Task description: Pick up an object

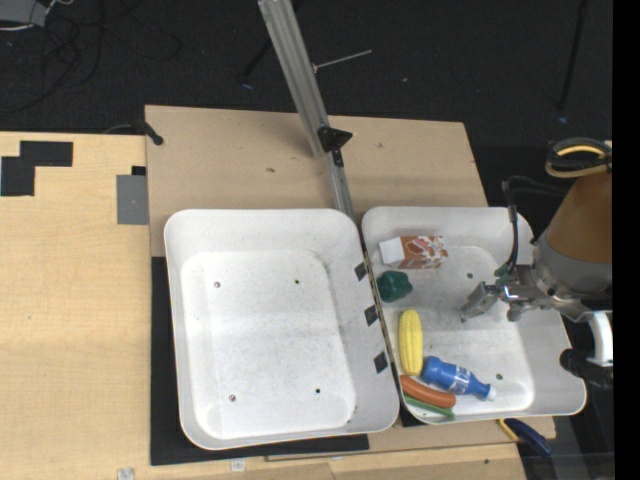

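The arm [585,233] comes in from the right edge of the bench, its orange band sitting just above the grey wrist, and it bends down over the right rim of the right bin [470,220]. The gripper [487,301] hangs low over the bin's right half, pointing toward the left, and its fingers look spread apart with nothing between them. Under and around it the white floor of that bin is bare, so the roomiest patch lies in the middle and right of the bin. The things to pick sit along the bin's left side, well apart from the gripper: a small carton [420,251] with red print lies near the back wall, a dark green piece [394,286] rests just below it beside the divider, a yellow corn cob [410,340] lies lengthwise further forward, and a blue bottle [455,378] lies on its side near the front, its white cap pointing right. A red and orange hot dog [428,393] is tucked against the front left corner, touching the bottle's end. The left bin [200,248] adjoins the right one, joined by dark clips along the shared edge. A slanted metal rail [300,78] rises behind the bins.
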Robot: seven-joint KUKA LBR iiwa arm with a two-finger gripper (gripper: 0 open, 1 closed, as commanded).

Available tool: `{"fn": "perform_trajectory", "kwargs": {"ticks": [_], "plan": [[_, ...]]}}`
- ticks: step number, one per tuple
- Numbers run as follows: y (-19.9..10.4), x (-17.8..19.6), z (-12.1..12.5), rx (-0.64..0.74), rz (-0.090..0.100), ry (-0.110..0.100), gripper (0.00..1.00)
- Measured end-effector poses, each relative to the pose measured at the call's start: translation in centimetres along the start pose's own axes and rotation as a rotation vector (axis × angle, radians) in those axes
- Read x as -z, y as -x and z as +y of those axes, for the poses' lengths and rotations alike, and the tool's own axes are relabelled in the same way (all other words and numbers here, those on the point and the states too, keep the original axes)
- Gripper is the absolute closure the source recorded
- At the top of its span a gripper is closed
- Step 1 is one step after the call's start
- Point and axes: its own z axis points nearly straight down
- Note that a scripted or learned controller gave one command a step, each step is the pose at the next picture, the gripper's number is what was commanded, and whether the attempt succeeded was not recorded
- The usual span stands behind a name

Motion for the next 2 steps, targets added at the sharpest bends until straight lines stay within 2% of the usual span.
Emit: {"fn": "perform_trajectory", "kwargs": {"ticks": [1, 2], "plan": [[-0.1, -3.5, 0.1, -0.002, -0.002, 0.005, 0.00], [0.0, -2.4, 0.0, -0.005, -0.001, 0.006, 1.00]]}}
